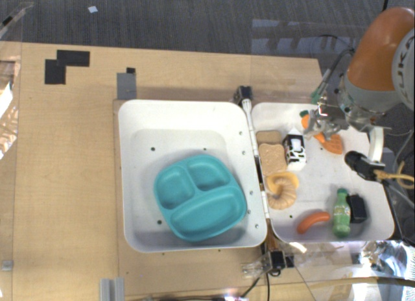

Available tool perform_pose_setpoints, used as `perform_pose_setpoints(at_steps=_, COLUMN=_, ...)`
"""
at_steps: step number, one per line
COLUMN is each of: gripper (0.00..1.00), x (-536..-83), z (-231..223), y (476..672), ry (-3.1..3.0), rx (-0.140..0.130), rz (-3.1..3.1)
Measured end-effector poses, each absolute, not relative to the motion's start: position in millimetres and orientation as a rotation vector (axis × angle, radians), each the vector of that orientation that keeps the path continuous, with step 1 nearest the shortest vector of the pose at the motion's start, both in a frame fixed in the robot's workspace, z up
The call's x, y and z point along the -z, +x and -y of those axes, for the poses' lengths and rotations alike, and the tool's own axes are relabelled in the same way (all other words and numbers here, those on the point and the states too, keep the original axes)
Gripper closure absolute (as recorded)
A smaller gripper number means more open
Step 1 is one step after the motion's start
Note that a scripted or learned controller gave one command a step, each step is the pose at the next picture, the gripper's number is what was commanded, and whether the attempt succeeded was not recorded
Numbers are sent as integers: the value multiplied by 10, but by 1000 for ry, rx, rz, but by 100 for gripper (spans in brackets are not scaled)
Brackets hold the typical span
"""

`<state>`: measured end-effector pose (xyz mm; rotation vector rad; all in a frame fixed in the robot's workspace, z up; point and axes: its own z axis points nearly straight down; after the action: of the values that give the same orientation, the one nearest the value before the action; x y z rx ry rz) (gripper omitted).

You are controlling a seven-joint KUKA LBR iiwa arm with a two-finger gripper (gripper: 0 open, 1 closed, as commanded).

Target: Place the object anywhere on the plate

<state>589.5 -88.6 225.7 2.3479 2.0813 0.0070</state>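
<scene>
A teal divided plate lies in the left white bin, tilted toward the front right. My gripper hangs over the back of the right bin, under the arm's orange band. It sits just above an orange wedge and next to a small orange piece. Nothing can be seen held in it. Further left in that bin are a black-and-white toy, a slice of toast and a tan ring-shaped pastry.
At the front of the right bin lie an orange sausage, a green bottle and a black block. A black part with a cable sticks in from the right. The ridge between the bins separates plate and gripper.
</scene>
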Motion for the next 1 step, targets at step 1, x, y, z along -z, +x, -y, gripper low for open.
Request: perform_pose_setpoints(at_steps=1, gripper=100, x=-2375, z=-197, y=5724, ry=2461, rx=-12, rz=-1955)
